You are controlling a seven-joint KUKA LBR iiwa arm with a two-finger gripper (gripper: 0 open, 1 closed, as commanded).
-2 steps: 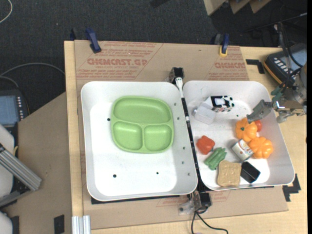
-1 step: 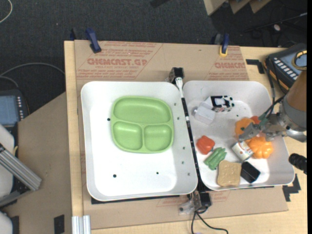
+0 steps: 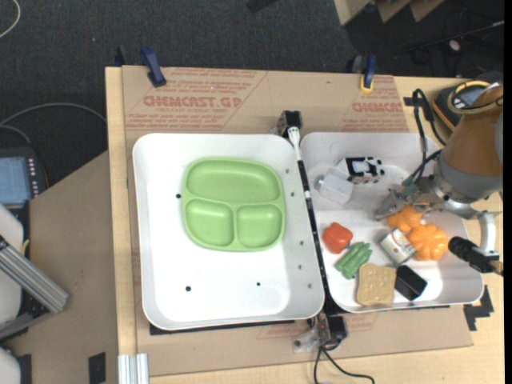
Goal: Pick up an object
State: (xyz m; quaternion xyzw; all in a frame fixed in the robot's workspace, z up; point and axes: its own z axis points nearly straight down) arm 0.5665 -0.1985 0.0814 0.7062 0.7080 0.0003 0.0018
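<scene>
Green plate (image 3: 233,203), red pepper (image 3: 337,236)

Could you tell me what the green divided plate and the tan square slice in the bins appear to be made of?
The green divided plate looks like moulded plastic: one even colour, a smooth matte surface, rounded compartment walls. The tan square slice looks like a toy bread piece, probably plastic or foam; its speckled, dull surface leaves that open.
</scene>
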